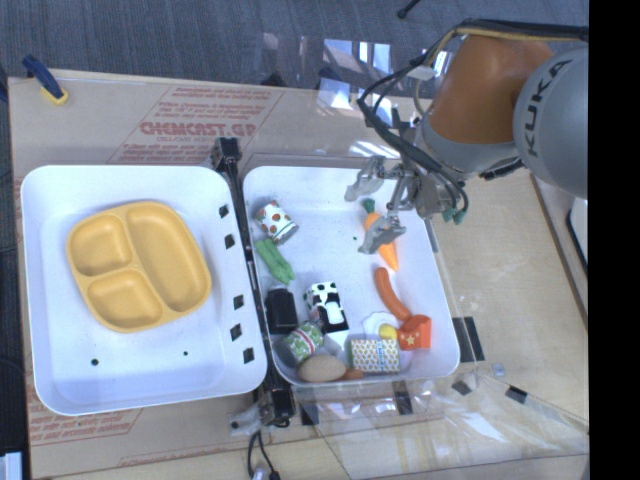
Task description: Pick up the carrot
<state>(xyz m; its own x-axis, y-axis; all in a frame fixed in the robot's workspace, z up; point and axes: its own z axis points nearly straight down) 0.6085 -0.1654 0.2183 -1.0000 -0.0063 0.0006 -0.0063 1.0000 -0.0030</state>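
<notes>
Carrot [384, 244] lies by the right bin's [446, 298] right wall — gripper [385, 213] overhead.

I see two smooth, glossy white plastic bins [50, 298], a matt yellow plastic tray [138, 264], a metal gripper [385, 213], and a smooth orange plastic-looking carrot [385, 253].

The arm [540, 88] is a thick, rounded grey body with a broad orange band [480, 83] above the wrist. Dark letters reading KUKA [538, 118] run along the grey shell. Black cables [395, 93] loop around the wrist on its left side. Below it sits a pale grey metal gripper [385, 213] of angular parts.
</notes>
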